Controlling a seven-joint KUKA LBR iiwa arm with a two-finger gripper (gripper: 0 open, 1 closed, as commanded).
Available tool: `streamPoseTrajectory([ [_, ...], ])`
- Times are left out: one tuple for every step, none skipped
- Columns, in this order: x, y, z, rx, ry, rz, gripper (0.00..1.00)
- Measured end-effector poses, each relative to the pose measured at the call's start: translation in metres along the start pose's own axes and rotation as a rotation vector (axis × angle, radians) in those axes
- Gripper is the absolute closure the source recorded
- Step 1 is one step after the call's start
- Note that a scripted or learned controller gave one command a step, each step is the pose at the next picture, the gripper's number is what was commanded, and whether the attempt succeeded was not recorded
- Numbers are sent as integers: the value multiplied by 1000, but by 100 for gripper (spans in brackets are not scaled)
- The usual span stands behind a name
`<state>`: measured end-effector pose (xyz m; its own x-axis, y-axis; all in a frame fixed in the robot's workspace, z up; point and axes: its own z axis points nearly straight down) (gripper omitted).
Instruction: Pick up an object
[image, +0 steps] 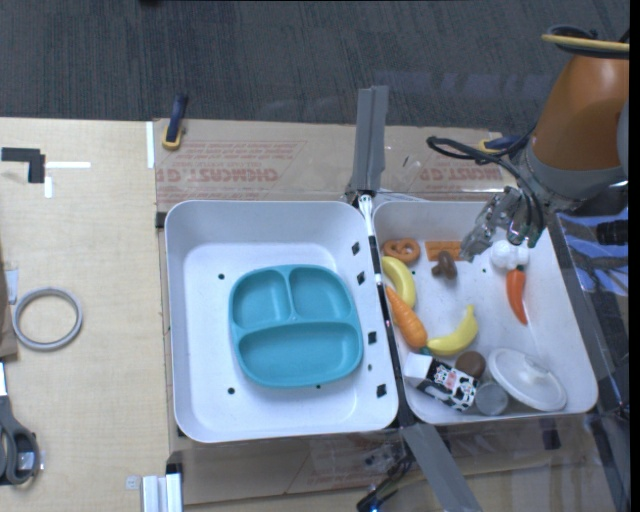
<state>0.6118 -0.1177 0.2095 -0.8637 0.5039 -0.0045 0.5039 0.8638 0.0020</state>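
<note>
My gripper (492, 232) hangs over the back of the right bin (572, 330), on the grey arm with the orange band. Just to its left lie an orange strip (443, 247) and a small brown piece (445, 266). Right below and to the right of it sits a white-topped orange carrot (516, 292). Further left are a pretzel (402, 249), a yellow banana (398, 276) and a second carrot (407, 318). Another banana (455, 335) lies mid-bin. I see nothing held in the gripper.
The left bin (195, 330) holds a blue divided plate (296, 326). At the front of the right bin are a white lid (526, 378), a brown ball (470, 364), a grey disc (490, 400) and a black-and-white box (450, 383). A tape roll (44, 318) lies on the bench.
</note>
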Motion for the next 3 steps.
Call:
streamPoseTrajectory([
  [-18, -70, 117, 1, 1, -71, 100],
  [32, -96, 117, 0, 3, -499, 100],
  [32, -95, 116, -1, 0, -500, 0],
])
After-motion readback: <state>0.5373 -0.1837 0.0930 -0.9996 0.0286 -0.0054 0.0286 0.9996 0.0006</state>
